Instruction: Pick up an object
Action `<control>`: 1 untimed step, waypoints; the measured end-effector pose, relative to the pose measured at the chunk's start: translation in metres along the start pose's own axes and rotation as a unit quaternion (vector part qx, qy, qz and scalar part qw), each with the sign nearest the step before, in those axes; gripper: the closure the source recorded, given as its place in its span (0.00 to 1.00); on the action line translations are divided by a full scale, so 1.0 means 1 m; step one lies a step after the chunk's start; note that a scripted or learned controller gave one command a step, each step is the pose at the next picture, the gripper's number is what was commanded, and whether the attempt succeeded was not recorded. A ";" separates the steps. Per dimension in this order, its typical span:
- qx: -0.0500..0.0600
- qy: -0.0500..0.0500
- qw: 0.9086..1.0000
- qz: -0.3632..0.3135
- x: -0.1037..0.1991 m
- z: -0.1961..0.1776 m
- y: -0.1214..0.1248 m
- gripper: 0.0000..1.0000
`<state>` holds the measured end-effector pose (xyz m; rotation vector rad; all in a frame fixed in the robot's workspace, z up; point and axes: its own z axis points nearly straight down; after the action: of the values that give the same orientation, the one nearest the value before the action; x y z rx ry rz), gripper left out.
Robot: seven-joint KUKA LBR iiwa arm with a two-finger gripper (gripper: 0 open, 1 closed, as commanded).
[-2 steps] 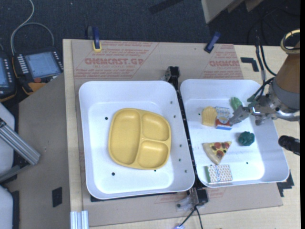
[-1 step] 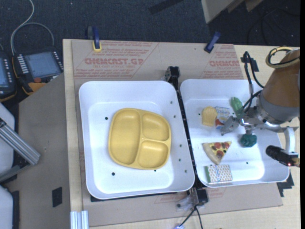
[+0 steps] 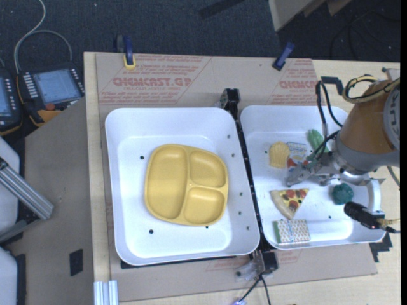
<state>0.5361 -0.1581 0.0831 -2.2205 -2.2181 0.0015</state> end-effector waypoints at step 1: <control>-0.002 -0.001 1.000 0.000 0.000 -0.012 0.001 1.00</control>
<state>0.5372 -0.1583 0.0951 -2.2229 -2.2220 -0.0012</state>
